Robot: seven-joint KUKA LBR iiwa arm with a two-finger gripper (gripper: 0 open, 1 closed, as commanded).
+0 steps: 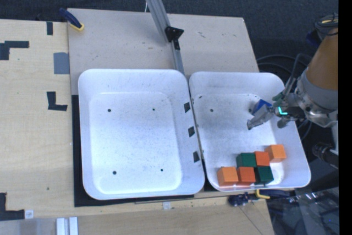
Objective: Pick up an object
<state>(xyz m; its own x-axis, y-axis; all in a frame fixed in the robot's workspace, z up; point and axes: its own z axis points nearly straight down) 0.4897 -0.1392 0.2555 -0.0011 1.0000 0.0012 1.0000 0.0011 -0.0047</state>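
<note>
My gripper (258, 116) hangs over the upper right part of the right bin (220, 91), reaching in from the right below the arm's orange band. A small blue piece (263, 104) shows right against the gripper's tip; whether it is held is unclear. Several blocks lie clustered in the bin's near right corner: an orange block (227, 175), another orange block (246, 174), a green block (246, 160), a darker green block (265, 174) and an orange block (276, 152). The gripper is well above and behind this cluster.
The left bin (88, 118) sits beside the right one, their rims touching in the middle. A grey metal pole (154, 0) slants down from the top to the bins' junction. A blue and yellow tool (71, 18) lies on the bench at the back left.
</note>
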